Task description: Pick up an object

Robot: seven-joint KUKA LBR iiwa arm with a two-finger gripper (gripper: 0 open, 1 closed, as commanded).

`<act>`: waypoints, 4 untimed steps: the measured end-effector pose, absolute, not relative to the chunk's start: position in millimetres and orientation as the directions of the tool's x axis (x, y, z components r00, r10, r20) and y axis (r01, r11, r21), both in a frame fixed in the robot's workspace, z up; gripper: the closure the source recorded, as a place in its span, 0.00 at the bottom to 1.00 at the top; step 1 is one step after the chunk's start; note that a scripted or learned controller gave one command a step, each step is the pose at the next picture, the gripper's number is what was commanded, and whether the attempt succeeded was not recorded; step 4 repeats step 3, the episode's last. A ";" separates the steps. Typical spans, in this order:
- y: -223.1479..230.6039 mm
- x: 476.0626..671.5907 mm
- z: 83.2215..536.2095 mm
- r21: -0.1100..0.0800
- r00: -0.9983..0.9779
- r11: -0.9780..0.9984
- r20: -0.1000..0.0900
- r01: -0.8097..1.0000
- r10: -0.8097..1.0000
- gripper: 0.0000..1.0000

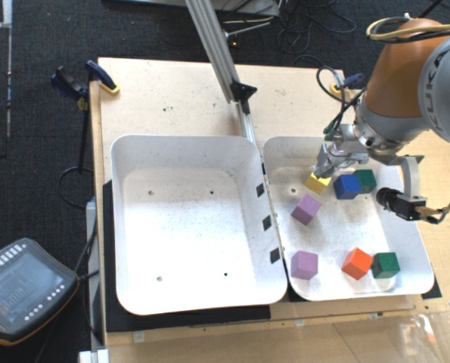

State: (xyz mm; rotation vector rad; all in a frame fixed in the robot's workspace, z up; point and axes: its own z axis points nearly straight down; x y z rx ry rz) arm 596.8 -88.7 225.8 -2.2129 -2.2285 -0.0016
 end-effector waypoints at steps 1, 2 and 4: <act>-38.8 579.7 226.5 -0.001 -0.007 0.007 0.002 1.000 1.000 1.00; 9.4 578.6 236.1 0.002 -0.009 0.009 0.002 1.000 1.000 1.00; 64.5 578.7 242.6 0.001 -0.009 0.009 0.002 1.000 1.000 1.00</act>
